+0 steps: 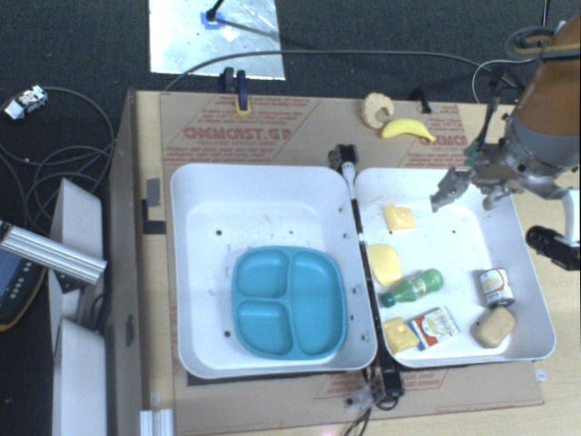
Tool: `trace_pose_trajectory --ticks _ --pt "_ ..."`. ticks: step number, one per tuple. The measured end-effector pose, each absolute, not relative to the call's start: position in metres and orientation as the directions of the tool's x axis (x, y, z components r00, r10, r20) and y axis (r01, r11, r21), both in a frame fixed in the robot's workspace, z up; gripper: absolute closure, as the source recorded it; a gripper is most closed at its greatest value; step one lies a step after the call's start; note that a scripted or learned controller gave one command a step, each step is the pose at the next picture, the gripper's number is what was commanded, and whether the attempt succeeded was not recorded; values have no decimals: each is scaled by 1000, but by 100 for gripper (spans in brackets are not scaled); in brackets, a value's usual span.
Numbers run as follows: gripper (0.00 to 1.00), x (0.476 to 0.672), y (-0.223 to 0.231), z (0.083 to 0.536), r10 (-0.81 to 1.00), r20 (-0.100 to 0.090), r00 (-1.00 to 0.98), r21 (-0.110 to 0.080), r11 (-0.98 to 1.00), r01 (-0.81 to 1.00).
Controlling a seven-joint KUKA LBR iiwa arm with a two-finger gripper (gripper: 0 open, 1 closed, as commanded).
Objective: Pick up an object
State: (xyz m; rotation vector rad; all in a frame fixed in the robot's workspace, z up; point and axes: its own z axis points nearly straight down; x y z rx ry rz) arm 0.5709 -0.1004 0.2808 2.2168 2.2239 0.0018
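Gripper [469,189] hangs over the upper right part of your right shallow white plastic bin [519,252], the grey arm with its orange band [549,98] coming in from 3 o'clock. Jaws stand apart, two grey fingers [448,191] splayed, nothing between them.

At 8 o'clock from the gripper, near but apart, lies a pale yellow block [399,217]. Farther at 7 o'clock: a yellow rounded piece [384,264], then a green plastic bottle [412,287] lying on its side.

At 6 o'clock, well apart, you have a small labelled tin can [495,286], a tan rounded lump [493,327] and a red-and-white carton [434,326].

Left bin [195,207] carries a blue sectioned plastic tray [289,300]. A yellow banana [407,130] rests on the bench beyond the bins.
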Motion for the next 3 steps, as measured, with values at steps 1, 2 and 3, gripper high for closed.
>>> trace_pose_trajectory --ticks 1,2,3 --pt "0 583 -126 142 1000 0 -1 -3 1 1000" --pt "0 548 -118 84 1000 0 -1 1 1 1000" --pt "0 631 -158 157 1000 -2 -3 6 3 1000"
